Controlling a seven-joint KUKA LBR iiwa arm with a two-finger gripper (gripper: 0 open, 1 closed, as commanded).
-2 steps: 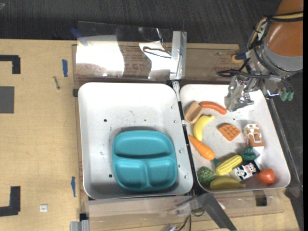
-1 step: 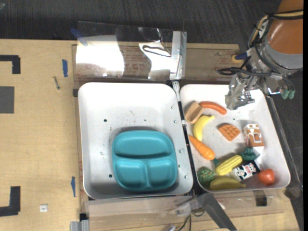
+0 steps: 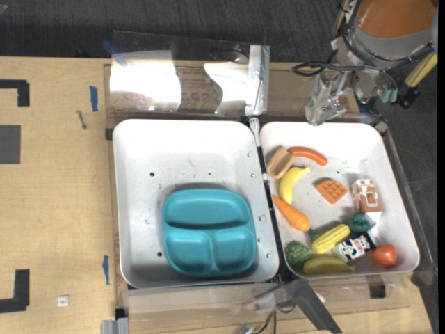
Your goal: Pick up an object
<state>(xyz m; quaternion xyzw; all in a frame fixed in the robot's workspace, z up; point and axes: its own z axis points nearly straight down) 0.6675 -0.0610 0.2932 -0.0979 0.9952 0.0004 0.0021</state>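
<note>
The right bin [image 3: 389, 158] holds several toy foods: an orange sausage [image 3: 308, 155], a tan bun [image 3: 279, 162], a yellow banana [image 3: 292, 182], a waffle [image 3: 330, 190], a carrot [image 3: 293, 215], a corn cob [image 3: 331, 237], a red tomato [image 3: 384, 256] and an orange-and-white carton [image 3: 366, 195]. My gripper [image 3: 327, 110] hangs over the bin's far rim, behind the sausage and apart from every toy. Its fingers look open, with nothing between them.
A teal divided plate [image 3: 208, 232] lies in the left bin [image 3: 139, 152]. A shiny foil-like sheet [image 3: 188, 82] stands behind that bin. Cables and the arm's orange band [image 3: 393, 12] sit at the top right. A black-and-white toy [image 3: 357, 247] and green toys [image 3: 299, 253] crowd the right bin's front.
</note>
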